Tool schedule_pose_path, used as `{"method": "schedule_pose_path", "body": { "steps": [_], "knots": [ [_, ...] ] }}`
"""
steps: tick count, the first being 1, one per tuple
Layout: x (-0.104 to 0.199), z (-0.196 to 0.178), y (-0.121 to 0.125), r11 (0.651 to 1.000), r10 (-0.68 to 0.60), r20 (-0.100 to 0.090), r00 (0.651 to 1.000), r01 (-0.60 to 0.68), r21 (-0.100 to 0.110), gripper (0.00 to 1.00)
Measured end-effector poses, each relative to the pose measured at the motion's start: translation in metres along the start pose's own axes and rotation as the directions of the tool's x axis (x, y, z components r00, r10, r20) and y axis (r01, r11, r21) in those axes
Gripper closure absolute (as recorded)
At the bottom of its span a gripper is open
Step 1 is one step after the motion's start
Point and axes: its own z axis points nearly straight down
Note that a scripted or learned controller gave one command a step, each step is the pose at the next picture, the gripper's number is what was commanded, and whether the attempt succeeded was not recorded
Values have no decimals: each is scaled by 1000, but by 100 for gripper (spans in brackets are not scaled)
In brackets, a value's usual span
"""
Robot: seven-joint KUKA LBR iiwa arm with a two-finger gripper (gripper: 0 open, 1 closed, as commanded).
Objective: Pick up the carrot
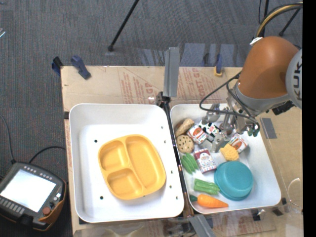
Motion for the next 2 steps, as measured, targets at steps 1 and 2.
{"method": "schedule_pose_path", "body": {
  "steps": [1,2],
  "knots": [
    [89,45,3,989,150,-4,989,-150,0,0],
    [110,102,-1,983,186,37,982,-186,0,0]
  ]
}}
